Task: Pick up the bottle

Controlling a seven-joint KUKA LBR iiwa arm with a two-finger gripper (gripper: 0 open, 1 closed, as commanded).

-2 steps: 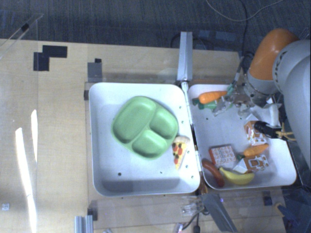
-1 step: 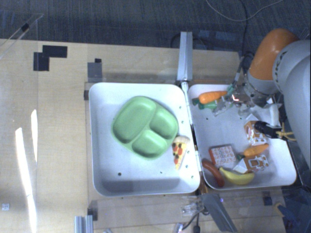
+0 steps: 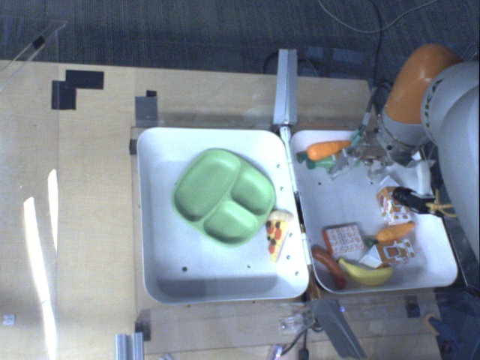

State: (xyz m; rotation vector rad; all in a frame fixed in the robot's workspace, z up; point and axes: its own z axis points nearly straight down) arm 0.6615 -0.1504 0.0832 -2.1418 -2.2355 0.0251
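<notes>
**Bottle lies among the clutter in the right bin, claw at the far end**

We see the grey arm with its rounded orange band reaching in from the right. Next in size are the two shallow white bins with smooth walls and rounded corners: the left bin and the right bin. A glossy green plate, lobed and split into three compartments, fills the middle of the left bin. A wedge-shaped pizza slice leans at that bin's right wall.

The metal gripper hangs over the far part of the right bin, just beside a tapered orange carrot with a green top. Whether the claw is released or clenched we cannot tell.

At the near end lie a curved yellow banana, a red sausage and a flat, square, red-printed card. Close to the right wall we make out a small, elongated orange shape that we take for the bottle. It lies on its side, between two orange-and-white printed packets and well apart from the gripper.
</notes>
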